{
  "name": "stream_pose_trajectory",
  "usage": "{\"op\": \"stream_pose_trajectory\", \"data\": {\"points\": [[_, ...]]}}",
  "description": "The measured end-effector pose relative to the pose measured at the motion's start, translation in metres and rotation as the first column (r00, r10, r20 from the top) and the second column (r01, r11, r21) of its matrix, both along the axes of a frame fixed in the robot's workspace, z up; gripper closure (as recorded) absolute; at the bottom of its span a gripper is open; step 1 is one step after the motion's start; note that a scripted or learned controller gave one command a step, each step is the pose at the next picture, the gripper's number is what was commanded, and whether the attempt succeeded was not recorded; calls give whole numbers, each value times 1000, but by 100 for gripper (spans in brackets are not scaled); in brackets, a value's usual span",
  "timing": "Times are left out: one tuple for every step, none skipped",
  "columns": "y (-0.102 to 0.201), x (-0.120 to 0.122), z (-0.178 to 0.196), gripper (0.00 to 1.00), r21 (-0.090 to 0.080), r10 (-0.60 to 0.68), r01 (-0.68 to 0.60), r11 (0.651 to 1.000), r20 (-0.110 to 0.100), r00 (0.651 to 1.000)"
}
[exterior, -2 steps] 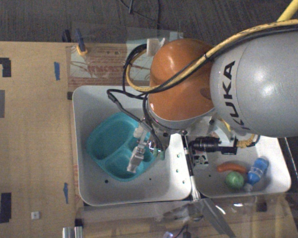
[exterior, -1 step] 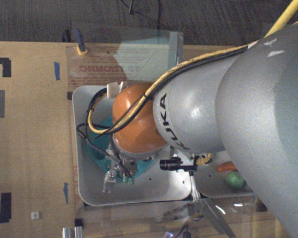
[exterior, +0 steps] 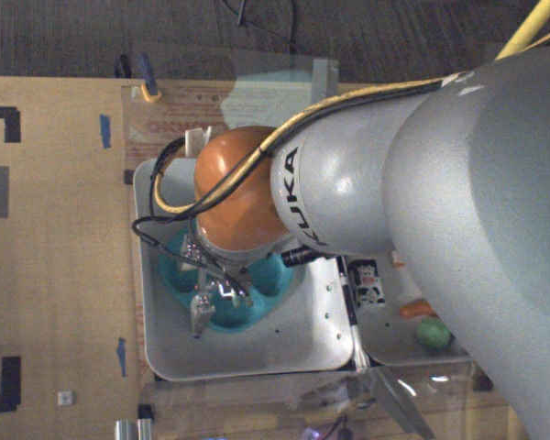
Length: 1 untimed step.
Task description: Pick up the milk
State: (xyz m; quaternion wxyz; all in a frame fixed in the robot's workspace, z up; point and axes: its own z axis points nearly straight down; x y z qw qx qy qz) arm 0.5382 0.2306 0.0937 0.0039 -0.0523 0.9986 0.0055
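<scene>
Gripper (exterior: 202, 314), finger state can't tell, sits over teal dish (exterior: 257, 296) in left bin (exterior: 257, 356); green ball (exterior: 433, 334), orange item (exterior: 417, 309) in right bin (exterior: 412, 356).

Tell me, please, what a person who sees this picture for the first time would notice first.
The big grey arm reaches in from the right and covers much of both bins; its orange band glows above the left bin. Below the band, the gripper hangs over a teal object in that bin. In the right bin lie a green ball and a small orange item.
</scene>
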Motion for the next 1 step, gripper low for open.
{"op": "stream_pose_trajectory", "data": {"points": [[2,1,12,100,8,-3,3,1000,4,1000]]}}
